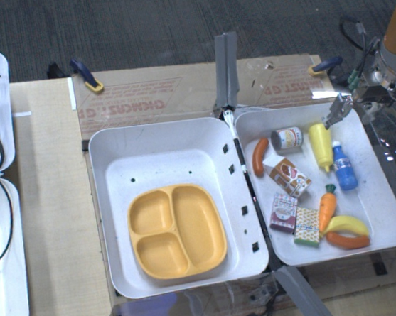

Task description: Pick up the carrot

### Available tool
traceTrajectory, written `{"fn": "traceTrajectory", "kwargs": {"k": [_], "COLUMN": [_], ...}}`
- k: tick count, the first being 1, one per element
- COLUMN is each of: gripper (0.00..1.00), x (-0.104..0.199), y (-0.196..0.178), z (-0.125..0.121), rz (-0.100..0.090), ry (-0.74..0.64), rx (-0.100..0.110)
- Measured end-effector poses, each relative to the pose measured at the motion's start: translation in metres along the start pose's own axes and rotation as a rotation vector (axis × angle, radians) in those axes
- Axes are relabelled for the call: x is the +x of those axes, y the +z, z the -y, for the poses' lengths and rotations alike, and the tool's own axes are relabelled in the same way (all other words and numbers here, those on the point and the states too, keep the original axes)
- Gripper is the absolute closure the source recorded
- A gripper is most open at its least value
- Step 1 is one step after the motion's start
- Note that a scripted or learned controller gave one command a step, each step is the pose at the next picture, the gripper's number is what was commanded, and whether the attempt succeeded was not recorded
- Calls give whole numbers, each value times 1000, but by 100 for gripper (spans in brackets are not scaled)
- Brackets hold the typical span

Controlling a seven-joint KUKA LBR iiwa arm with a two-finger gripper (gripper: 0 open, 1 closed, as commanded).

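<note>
The carrot [326, 207] is a small orange toy with a green top. It lies in the right bin [382, 188], toward the front, with its green end pointing to the back. A banana [347, 225] lies just in front of it and a green box [307, 226] sits on its left. My gripper [338, 110] hangs over the bin's far right corner, well behind the carrot and apart from it, close to a yellow bottle [320, 146]. Nothing is seen in its grasp.
The right bin also holds a blue bottle [343, 169], a can [287, 138], two sausages [259, 157] [349, 241], a brown packet [289, 177] and a pink box [284, 212]. A yellow divided plate [177, 229] lies in the left bin [117, 199].
</note>
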State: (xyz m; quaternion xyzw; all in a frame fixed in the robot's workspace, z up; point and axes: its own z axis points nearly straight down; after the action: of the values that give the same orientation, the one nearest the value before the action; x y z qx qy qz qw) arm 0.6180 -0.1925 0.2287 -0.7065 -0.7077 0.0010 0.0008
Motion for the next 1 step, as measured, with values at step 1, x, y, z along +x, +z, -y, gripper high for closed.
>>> {"fn": "traceTrajectory", "kwargs": {"k": [1], "gripper": [100], "x": [0], "y": [-9], "z": [-1], "rz": [2], "ry": [-3], "rx": [0]}}
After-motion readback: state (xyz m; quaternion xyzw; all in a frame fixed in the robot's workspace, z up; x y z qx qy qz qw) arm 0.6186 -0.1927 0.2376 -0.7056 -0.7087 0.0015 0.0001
